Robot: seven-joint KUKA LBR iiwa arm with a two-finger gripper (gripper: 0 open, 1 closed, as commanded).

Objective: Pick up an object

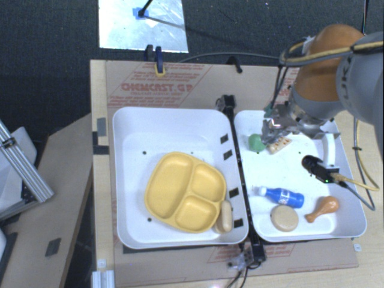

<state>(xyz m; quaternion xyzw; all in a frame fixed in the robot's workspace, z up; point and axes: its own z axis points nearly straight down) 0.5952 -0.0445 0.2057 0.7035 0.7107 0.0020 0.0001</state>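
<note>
In the camera view the surface (pixel 69 161) carries two white bins side by side; the left bin (pixel 150 131) holds a yellow divided plate (pixel 186 191) with a tan roll (pixel 225 216) touching its near right edge; the arm (pixel 327 65) reaches in from the right over the far part of the right bin (pixel 282 173), and the jaws hang low over that bin's far left area; whether they stand wide or narrow I cannot tell, and nothing can be seen held between them; a green piece (pixel 256 142) lies just left of them, near the wall shared with the left bin, and a ridged tan piece (pixel 279 144) lies right under them, close beside the green one; these two look like the likeliest things to pick; towards the near side, well apart from the jaws, lie a blue bottle (pixel 282 196), a round beige disc (pixel 284 218) and a drumstick (pixel 324 207); to do the step well, I judge the jaws should centre over one piece alone, straddling its narrow width so the neighbour is not nudged or pinched with it, stay off the bin wall, go down fully to the floor before closing, then lift straight up
</note>
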